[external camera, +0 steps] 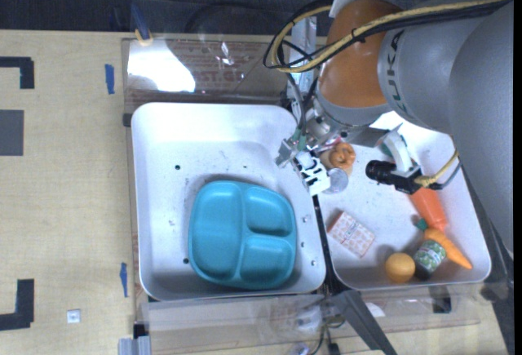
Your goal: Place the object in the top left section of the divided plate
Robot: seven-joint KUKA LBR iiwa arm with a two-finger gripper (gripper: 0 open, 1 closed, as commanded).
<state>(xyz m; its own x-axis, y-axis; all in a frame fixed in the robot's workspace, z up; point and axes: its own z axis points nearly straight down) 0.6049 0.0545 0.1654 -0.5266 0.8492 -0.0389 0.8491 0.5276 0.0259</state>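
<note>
The jaws are hidden in a tangle of metal and black-and-white marking under the wrist, so I cannot tell whether they are apart or together, and nothing can be seen clamped between them. The gripper (308,159) hangs over the wall shared by the two bins, at the right bin's (477,264) upper left corner.

The task does not say which thing is meant. My guess is the small orange piece (342,155), which lies just right of the gripper, touching or nearly touching it, inside the right bin. A silvery disc (336,179) lies just below that. Further off in the same bin are a pink block (351,233), an orange ball (400,266), a green piece (428,256) and a carrot (431,207).

The plate (242,235) lies in the lower half of the left bin (155,182), below and left of the gripper, and its sections look bare. I therefore judge the step to be the pick, not the placing.

If the orange piece is not yet gripped, the next move calls for closing squarely on it. Then it must be lifted clear of the wall and carried down and left to the plate's top left section.
</note>
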